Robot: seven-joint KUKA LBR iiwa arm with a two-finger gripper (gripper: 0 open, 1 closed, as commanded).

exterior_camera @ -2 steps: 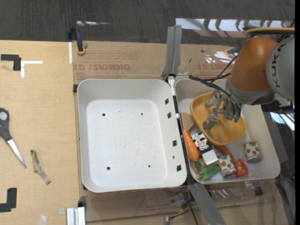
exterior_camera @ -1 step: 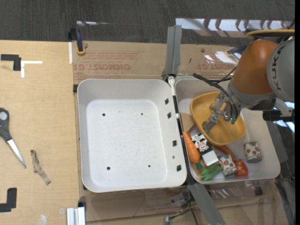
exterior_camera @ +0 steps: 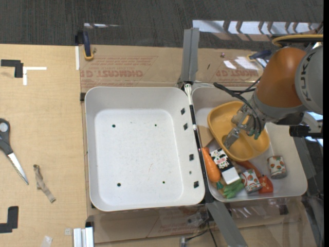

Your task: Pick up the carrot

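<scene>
Mirrored "CHEMCAST" on cardboard (exterior_camera: pixel 131 66), "KU" on arm (exterior_camera: pixel 311 76), carrot (exterior_camera: pixel 211 166) unlabelled

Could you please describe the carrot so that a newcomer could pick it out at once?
Look in the right-hand bin, along its left wall below the yellow bowl. The carrot lies there, a slim orange taper beside the black-and-white cow-patterned box.

I found left bin (exterior_camera: pixel 97 153) bare, open access. Right bin (exterior_camera: pixel 300 187) crowded: yellow bowl (exterior_camera: pixel 254 148), cow-print box (exterior_camera: pixel 222 161), small cans hemmed carrot (exterior_camera: pixel 211 166) against dividing wall; approach tight from right.
</scene>
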